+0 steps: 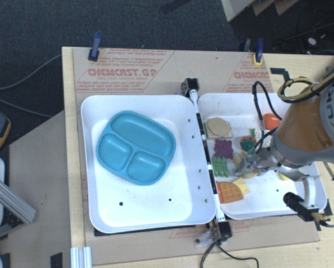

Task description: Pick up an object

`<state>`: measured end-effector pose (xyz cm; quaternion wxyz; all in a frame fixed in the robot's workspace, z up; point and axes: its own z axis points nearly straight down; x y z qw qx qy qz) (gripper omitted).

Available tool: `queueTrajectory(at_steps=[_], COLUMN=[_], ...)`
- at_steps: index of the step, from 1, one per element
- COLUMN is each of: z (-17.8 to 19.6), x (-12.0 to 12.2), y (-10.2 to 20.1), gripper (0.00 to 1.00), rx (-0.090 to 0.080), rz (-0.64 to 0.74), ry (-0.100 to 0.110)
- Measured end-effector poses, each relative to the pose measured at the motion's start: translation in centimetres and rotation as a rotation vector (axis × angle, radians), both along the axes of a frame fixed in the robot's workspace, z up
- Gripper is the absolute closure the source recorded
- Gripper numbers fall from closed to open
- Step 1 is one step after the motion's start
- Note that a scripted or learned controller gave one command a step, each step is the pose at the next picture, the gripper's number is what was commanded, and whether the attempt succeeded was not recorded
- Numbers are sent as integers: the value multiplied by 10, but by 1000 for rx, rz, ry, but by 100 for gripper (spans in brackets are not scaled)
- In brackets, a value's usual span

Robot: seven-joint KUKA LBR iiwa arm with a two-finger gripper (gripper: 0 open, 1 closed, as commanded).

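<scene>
Several small toy foods lie clustered at the left end of the right bin, any of which would serve as the object to pick: a purple grape bunch, a green piece just below it, a waffle-like orange square with a yellow wedge touching it, a tan round piece nearer the far wall, a teal piece, and an orange one partly behind the arm. They crowd against the divider side, so a clean approach to any single piece looks awkward; neighbours touch or nearly touch.

Tool sits low among the pile, just right of the grapes and green piece, near a greyish item I cannot identify. Arm and wrist cover it, so whether it is open, closed or gripping anything cannot be told. Judgement: grasp attempt in progress, outcome unknown.

Left bin holds a blue divided plate, lying flat, well apart from the toys. Both bins rest side by side on the worktop, a board clamped at its far edge by blue clamps, presumably to keep it from shifting.
</scene>
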<state>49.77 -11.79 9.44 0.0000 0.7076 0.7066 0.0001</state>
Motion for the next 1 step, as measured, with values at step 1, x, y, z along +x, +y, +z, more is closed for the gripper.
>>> queueTrajectory(at_steps=[1], z=[95], x=[37], y=[73], gripper=[100], rx=[0], rz=[8], ry=[-9])
